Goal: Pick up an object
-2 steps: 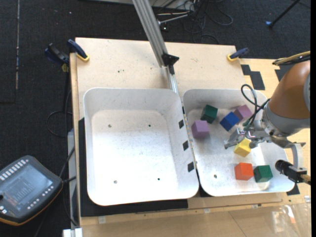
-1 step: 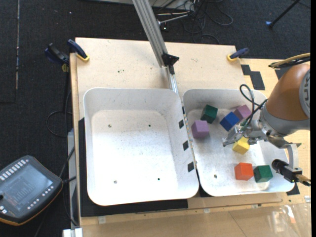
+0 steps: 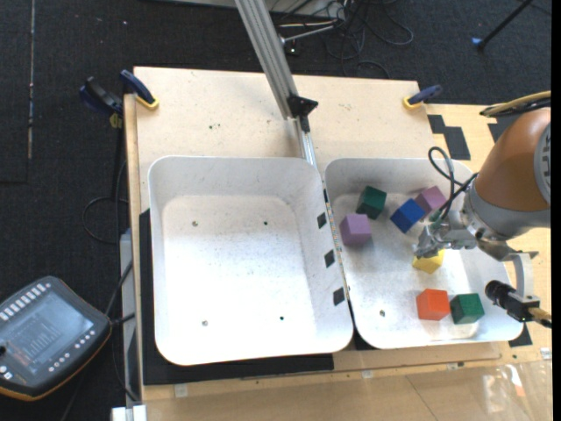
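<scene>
The right bin (image 3: 386,331) holds several small blocks. A yellow block (image 3: 428,263) lies near its middle, and my gripper (image 3: 433,246) hangs directly over it, covering its top edge. Whether the gripper touches the block is not visible. A blue block (image 3: 408,215), a dark green block (image 3: 372,202) and a pink-purple block (image 3: 430,200) sit towards the far side. A purple block (image 3: 354,229) lies near the left wall. An orange block (image 3: 432,304) and a green block (image 3: 467,308) sit side by side near the front right.
The left bin (image 3: 175,182) stands beside the right one, sharing a raised divider (image 3: 329,244). A slanted metal rail (image 3: 267,42) crosses the bench's far side. The grey and orange arm (image 3: 517,178) overhangs the right bin's right edge. A pendant (image 3: 44,336) lies on the floor at left.
</scene>
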